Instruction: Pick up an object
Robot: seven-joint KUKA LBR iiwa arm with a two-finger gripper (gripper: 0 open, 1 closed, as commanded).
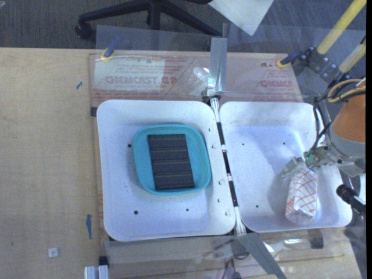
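We see our arm (353, 127) as a rounded grey body with an orange band, black and yellow cables looping just above that band. Below the band our tool (317, 156) is a small grey metal piece with green and red specks.

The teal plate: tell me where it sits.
The teal plate lies in the left bin, about mid-bin, with a dark ridged block on it.
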